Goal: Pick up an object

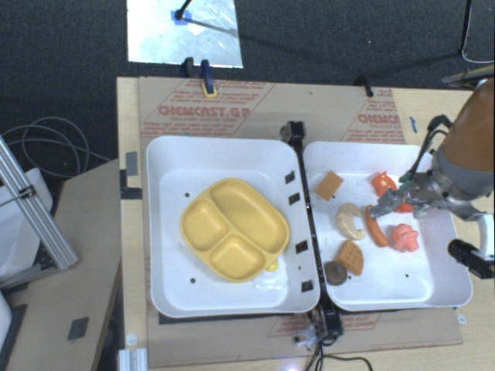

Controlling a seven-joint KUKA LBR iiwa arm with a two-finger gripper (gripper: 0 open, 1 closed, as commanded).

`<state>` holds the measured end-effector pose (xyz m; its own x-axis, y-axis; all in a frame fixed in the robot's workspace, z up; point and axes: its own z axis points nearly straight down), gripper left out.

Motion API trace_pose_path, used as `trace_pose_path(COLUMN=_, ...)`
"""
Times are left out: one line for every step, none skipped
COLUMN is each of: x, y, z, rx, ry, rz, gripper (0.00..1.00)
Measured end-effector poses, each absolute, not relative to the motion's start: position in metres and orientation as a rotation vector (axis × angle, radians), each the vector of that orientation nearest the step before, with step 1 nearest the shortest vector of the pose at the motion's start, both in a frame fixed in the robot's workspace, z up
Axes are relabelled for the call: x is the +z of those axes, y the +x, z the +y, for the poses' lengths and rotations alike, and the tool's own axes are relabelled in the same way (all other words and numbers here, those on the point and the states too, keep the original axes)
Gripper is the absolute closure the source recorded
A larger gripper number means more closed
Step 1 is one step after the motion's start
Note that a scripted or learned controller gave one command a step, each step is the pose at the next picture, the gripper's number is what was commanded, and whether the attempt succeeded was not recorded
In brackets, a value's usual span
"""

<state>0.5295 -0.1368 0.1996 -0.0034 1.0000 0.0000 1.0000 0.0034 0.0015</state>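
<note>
Two white bins are sitting side by side: the left bin (pixel 166 230) is holding one yellow tray (pixel 234 228), and the right bin (pixel 433 284) is holding seven small toy foods. The gripper (pixel 384 207) is reaching in from the right and hovering over the sausage (pixel 376 230), near the bin's middle; whether its fingers are parted or closed cannot be told. The sausage is looking light, stiff and smooth (likely slippery plastic), so a pinch across its narrow middle seems best. Counted: one sausage, one pink piece (pixel 404 238), one red piece (pixel 383 182), one orange block (pixel 329 185), one cream piece (pixel 349 220), one waffle (pixel 350 258), one brown disc (pixel 335 272).
</note>
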Motion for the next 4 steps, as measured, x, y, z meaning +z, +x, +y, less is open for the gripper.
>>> trace_pose_path(x=0.082, y=0.525, z=-0.135, rx=0.009, ry=2.221, rz=2.215, gripper=0.00)
trace_pose_path(x=0.084, y=0.487, z=-0.109, rx=-0.001, ry=2.223, rz=2.226, gripper=0.00)
trace_pose_path(x=0.095, y=0.490, z=-0.111, rx=0.004, ry=2.219, rz=2.220, gripper=1.00)
trace_pose_path(x=0.084, y=0.522, z=-0.081, rx=0.005, ry=2.212, rz=2.229, gripper=1.00)
